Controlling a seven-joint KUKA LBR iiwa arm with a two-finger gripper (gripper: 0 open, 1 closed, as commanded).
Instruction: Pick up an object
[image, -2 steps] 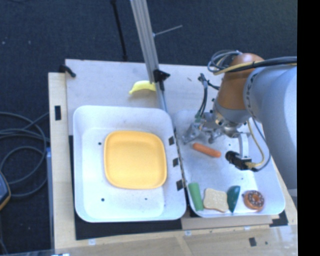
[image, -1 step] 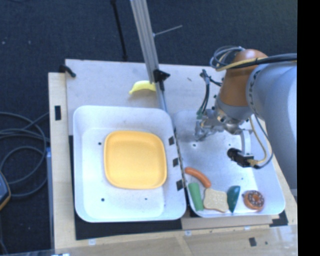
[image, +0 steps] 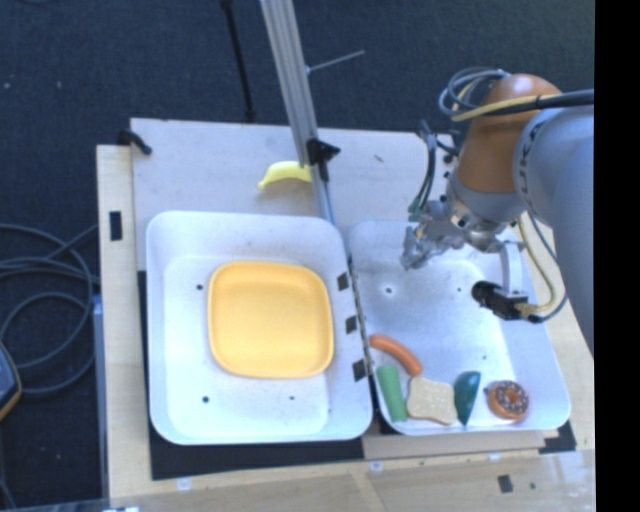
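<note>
Candidate objects sit in a row along the near edge of the right bin (image: 445, 315). From left: an orange sausage (image: 396, 352) lying at a slant. A green stick (image: 391, 392), probably a cucumber, just below it and close against the left wall. A bread slice (image: 432, 400) touching the stick's right side. A dark green wedge (image: 467, 395) just beside the bread. A frosted doughnut (image: 508, 399) near the right corner, slightly apart from the wedge.

All five crowd the near wall, with little room between them and the rim. The middle and far floor of this bin is bare white, which leaves open room above the row.

The left bin (image: 180, 300) holds a yellow square plate (image: 270, 318), centred and well clear of all four walls. The two bins meet along a shared edge with dark clips. A banana (image: 284, 175) lies on the bench (image: 200, 150) behind the left bin, just beside the foot of a slanted metal pole (image: 295, 90).

The arm (image: 560, 170) enters from the right, with its orange band (image: 500, 130) high over the far right corner. The wrist angles down and leftward. The gripper (image: 413, 255) hangs over the far left part of the right bin, near the far wall and well apart from the object row. Nothing is seen in it. Whether it is wide or narrow I cannot tell, as the tip is small and blurred.
</note>
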